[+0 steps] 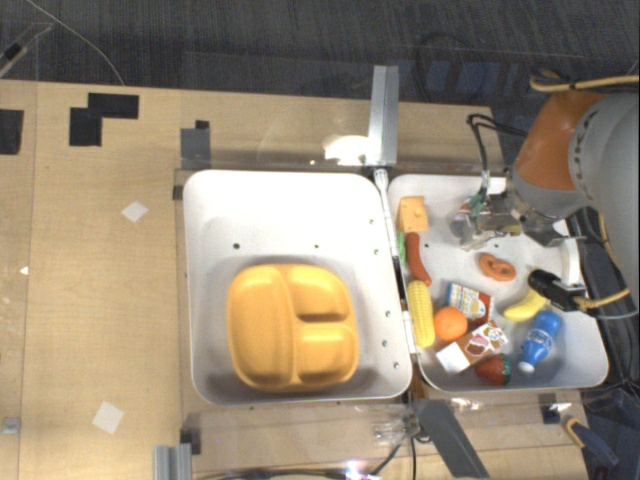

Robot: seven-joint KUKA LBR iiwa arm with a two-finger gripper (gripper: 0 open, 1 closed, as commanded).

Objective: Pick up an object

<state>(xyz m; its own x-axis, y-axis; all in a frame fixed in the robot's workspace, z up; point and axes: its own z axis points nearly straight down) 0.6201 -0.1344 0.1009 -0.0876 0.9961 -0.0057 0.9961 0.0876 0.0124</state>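
The left bin point(200, 268) holds a yellow divided tray point(292, 324), lying flat in its lower half, well to the left of the pincer and lower in the view. Across the shared wall, the right bin point(590, 373) carries the toy food. Along its left edge, left of the pincer, lie a yellow cheese-like block point(411, 213), a red sausage point(416, 258) below it, and an ear of corn point(421, 313) below that. Further down and left of the pincer sit an orange point(450, 324) and a small printed carton point(467, 296), with a second carton point(485, 342) and a red fruit, perhaps a strawberry point(492, 370), lower still. The pincer point(478, 218) hangs over the upper part of the right bin; whether its jaws are apart or together cannot be told here. Just below it and slightly right lies an orange-brown pretzel-like piece point(496, 266), apart from it. Lower right are a banana point(525, 308) and a blue bottle point(540, 342).
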